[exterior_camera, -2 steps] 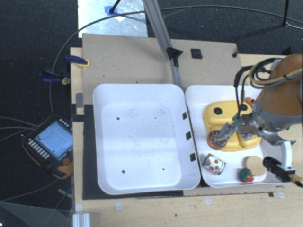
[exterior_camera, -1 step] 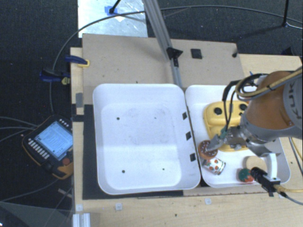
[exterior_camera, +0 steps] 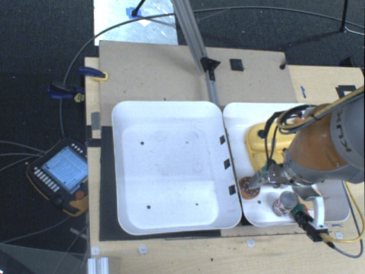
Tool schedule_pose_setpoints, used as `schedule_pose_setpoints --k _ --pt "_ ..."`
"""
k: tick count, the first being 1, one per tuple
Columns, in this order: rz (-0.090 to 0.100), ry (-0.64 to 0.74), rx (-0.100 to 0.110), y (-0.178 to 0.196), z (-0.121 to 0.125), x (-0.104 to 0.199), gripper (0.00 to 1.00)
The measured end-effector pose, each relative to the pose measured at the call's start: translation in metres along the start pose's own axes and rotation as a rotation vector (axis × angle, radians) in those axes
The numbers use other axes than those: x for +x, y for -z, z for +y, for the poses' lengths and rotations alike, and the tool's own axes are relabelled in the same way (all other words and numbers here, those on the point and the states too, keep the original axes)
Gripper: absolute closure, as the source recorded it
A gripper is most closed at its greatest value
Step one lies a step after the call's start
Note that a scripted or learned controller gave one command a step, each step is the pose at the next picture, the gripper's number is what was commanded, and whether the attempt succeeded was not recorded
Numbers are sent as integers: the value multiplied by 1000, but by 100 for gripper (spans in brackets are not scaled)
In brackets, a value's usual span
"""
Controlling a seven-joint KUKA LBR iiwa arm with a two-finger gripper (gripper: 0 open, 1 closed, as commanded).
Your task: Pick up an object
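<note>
The right bin (exterior_camera: 242, 124) holds several small objects. A yellow object (exterior_camera: 258, 141) lies near its left side, partly under the arm. A brown round object (exterior_camera: 249, 188) rests by the bin's front left wall. A small grey and red object (exterior_camera: 283, 203) sits near the front edge, with a green piece (exterior_camera: 299, 212) beside it. My gripper (exterior_camera: 269, 174) hangs low over the right bin, just right of the brown round object and in front of the yellow one. The arm's orange band (exterior_camera: 316, 144) and grey wrist hide much of the bin behind it.
The left bin (exterior_camera: 168, 164) stands beside the right one, with black clips along the shared wall (exterior_camera: 227, 164). A slanted metal pole (exterior_camera: 194, 33) rises at the back. A teach pendant (exterior_camera: 60, 173) and cables lie on the floor at left.
</note>
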State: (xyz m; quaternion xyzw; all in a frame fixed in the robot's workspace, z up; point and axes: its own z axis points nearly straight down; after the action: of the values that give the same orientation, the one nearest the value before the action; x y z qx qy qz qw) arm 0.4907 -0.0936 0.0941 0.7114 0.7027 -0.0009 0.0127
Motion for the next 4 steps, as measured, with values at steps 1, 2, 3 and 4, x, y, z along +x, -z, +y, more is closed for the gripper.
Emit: schedule_pose_setpoints --k 1,2,3,4 --pt "12 8 5 -2 4 -6 0" --pt "25 15 -1 11 8 0 100" --pt "18 17 12 57 2 0 100" --pt "19 18 9 115 4 8 100"
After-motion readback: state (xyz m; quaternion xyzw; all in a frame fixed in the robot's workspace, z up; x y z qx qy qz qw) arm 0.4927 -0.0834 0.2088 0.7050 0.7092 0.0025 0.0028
